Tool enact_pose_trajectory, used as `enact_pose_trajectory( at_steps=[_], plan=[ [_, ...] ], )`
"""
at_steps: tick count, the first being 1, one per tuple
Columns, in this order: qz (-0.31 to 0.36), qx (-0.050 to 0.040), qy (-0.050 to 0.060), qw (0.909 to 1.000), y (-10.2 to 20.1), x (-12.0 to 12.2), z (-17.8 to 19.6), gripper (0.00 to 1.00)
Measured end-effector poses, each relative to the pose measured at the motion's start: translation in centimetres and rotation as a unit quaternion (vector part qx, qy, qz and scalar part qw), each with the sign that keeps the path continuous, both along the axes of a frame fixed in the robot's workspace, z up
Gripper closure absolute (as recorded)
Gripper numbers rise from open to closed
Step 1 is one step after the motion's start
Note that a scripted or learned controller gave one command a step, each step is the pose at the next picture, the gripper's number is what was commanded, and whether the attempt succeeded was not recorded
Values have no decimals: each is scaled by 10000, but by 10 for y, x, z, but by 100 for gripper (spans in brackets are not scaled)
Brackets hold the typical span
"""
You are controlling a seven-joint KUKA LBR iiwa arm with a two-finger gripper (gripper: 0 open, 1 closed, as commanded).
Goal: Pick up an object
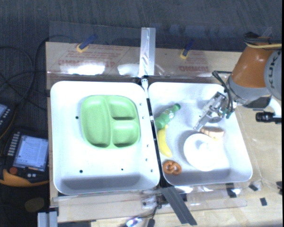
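My gripper (204, 121) reaches into the right bin (189, 91) from the right, its fingers pointing down-left and spread apart with nothing between them. Just under its tips lies a small tan, sausage-like piece (212, 132) on the far edge of a white plate (203, 151). A green bottle (166, 117) lies tilted against the bin's left wall. Below it a yellow banana (164, 143) lies along the same wall. A brown pretzel (171, 167) sits at the front left of this bin.
The left bin (66, 174) holds a green divided tray (110, 120). A raised rim (149, 126) separates the two bins. Tablets and cables lie on the floor at the far left.
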State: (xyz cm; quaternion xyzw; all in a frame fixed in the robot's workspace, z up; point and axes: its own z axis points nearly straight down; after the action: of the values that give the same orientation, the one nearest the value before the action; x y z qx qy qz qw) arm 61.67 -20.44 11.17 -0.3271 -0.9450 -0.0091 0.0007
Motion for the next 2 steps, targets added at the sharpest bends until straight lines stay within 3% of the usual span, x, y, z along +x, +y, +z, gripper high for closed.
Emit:
enact_pose_trajectory(
  at_steps=[1,2],
  plan=[
    [-1455,57,-76,9893,8,-4,-17,0],
    [-2158,-74,-20,9764,0,33,-22,0]
  ],
)
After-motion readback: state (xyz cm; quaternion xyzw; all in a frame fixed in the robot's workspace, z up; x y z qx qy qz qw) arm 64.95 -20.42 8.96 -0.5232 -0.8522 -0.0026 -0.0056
